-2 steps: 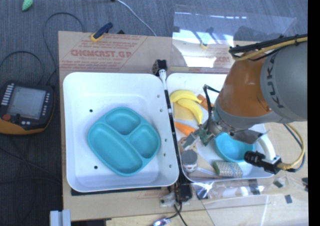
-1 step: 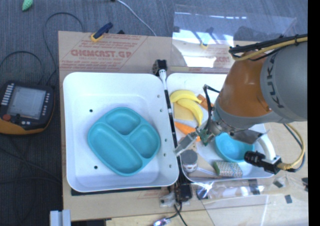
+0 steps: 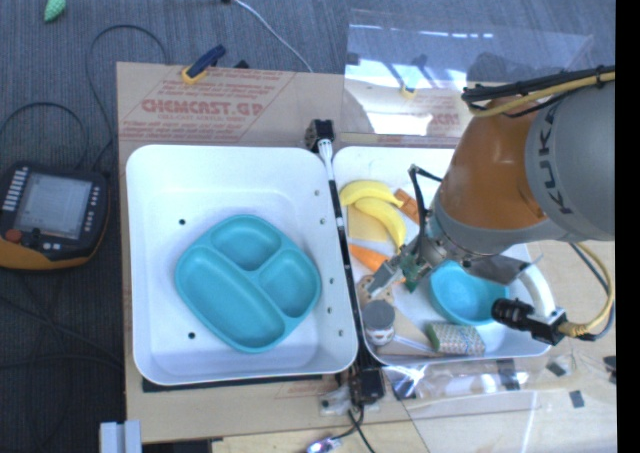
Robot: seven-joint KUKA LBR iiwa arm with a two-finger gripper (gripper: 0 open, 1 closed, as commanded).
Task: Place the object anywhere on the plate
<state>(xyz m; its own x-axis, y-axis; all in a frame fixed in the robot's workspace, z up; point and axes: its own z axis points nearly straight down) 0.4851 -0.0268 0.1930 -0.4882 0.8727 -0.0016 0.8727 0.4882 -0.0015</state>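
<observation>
Camera view: slanted look down on two bins.
Plate (image 3: 248, 283): blue, divided, in left bin (image 3: 160, 191).
Claw (image 3: 392, 277): low in right bin (image 3: 535, 286), grip state cannot be told.
Bananas (image 3: 375, 209): right bin, beside a carrot (image 3: 366, 258).
Bowl (image 3: 462, 294): blue, under the arm.

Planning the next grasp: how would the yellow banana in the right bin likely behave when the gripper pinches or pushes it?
The banana looks smooth and curved, so it may slip or swivel when pinched. It is probably a light toy. Lying flat, it seems unlikely to roll far.
</observation>
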